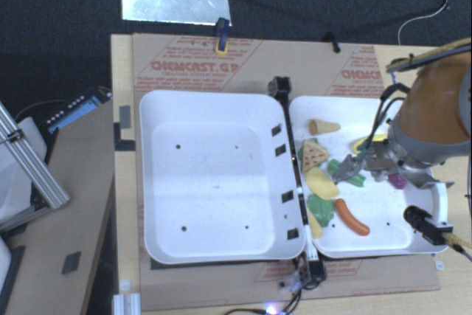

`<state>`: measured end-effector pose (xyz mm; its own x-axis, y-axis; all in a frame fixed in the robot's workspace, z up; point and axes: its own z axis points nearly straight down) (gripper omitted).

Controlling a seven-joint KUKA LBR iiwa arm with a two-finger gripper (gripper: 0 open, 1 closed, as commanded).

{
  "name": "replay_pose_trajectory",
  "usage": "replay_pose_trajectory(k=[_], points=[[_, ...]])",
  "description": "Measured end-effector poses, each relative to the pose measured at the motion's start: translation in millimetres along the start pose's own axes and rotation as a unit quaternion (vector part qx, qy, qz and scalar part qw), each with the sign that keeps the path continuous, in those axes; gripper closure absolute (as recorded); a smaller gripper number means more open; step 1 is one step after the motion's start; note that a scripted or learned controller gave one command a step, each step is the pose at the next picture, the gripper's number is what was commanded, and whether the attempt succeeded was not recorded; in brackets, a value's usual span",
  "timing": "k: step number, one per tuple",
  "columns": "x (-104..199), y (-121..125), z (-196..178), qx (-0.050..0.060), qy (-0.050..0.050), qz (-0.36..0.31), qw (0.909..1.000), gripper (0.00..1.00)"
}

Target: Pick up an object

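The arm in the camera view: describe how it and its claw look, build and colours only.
The arm is bulky and rounded, grey with a broad orange band above the wrist. Thin black cables loop along its side toward the wrist. The claw is small, dark grey metal, much narrower than the body behind it.

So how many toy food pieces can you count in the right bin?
6 at least: cone, pizza slice, yellow piece, green piece, sausage, purple piece. The hand and arm may hide more.
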<state>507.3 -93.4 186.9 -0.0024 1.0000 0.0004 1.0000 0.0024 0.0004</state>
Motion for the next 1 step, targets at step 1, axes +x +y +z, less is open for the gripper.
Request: replay_pose_trajectory(k=[1], points=[[8.5,-22.7,70.0,0.003,0.001,0.0,1.0,0.0]])
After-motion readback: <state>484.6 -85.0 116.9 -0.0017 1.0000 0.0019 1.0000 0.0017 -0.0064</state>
